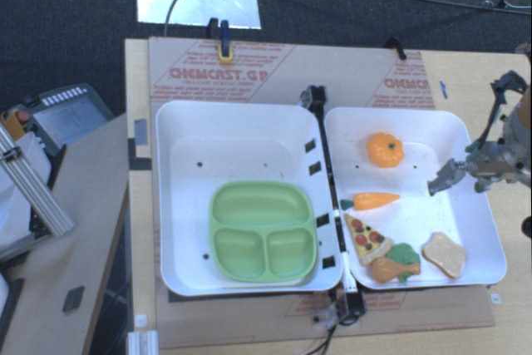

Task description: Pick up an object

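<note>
The right bin (465, 129) holds several toy foods. An orange pumpkin (386, 150) sits near its back. A carrot (371, 200) lies by the left wall, pointing right. In front of it are a pizza slice (366, 237), a brown drumstick (384, 268) against a green leafy piece (405, 254), and a slice of bread (445, 254). My gripper (440, 180) hangs over the right part of this bin, to the right of the carrot and behind the bread. Nothing shows in it.
The left bin (191, 137) bears a green divided plate (264, 230) near its front. A black-clipped ridge (327, 187) separates the two bins. A grey side table (58, 204) with a device stands at the left.
</note>
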Tool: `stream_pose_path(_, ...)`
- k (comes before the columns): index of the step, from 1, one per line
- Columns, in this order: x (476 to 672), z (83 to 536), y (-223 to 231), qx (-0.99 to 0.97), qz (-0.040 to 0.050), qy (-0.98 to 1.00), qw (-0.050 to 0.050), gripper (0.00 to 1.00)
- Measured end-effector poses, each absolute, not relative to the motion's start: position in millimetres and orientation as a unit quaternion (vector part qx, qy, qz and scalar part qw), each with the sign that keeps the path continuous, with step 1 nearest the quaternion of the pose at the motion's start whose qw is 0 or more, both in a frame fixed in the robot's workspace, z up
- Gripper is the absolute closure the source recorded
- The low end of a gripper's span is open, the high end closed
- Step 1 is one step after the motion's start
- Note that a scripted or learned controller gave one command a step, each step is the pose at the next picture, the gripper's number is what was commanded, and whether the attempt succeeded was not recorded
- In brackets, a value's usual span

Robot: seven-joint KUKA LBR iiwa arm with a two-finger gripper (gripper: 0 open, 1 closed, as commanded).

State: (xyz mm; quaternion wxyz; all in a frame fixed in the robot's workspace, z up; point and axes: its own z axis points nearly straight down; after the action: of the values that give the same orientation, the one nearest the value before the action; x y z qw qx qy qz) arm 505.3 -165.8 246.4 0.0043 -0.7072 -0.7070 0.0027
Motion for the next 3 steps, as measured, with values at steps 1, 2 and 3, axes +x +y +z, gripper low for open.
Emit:
stream_pose_path(1, 507.7, 252, -165, -0.706, -0.0003, -0.708, -0.001, 0.0)
stream_pose_path(2, 501.7, 191, -163, -0.707, 0.0008, -0.707, 0.002, 0.0)
stream_pose_path(3, 500.8, 150, -162, -0.707, 0.0003, -0.707, 0.001, 0.0)
